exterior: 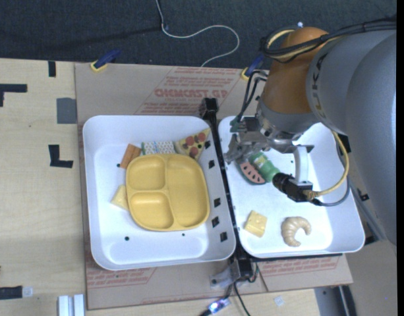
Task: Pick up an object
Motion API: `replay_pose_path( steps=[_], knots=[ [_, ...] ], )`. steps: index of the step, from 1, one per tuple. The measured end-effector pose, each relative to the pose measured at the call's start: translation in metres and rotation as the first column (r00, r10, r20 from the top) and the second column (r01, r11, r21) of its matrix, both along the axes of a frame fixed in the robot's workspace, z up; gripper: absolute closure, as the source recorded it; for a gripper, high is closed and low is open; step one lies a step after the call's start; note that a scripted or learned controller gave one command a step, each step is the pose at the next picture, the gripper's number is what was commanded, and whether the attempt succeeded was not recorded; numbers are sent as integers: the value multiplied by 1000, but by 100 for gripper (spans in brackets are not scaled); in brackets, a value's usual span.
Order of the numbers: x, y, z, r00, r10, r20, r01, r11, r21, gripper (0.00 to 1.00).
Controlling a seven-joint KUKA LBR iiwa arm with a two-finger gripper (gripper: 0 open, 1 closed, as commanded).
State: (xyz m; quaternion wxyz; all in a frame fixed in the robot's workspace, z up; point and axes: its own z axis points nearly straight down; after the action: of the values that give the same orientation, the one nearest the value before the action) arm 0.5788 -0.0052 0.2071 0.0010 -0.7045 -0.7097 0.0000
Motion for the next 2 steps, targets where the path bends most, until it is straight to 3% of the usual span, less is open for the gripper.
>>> replay_pose_path(
  steps=[1, 2],
  knots=[
    [18, 53, 2, 1000, 0, 0, 0, 1000, 1, 100],
    [49, 84, 21, 1000, -2, 3, 2, 1000, 0, 100]
  ],
)
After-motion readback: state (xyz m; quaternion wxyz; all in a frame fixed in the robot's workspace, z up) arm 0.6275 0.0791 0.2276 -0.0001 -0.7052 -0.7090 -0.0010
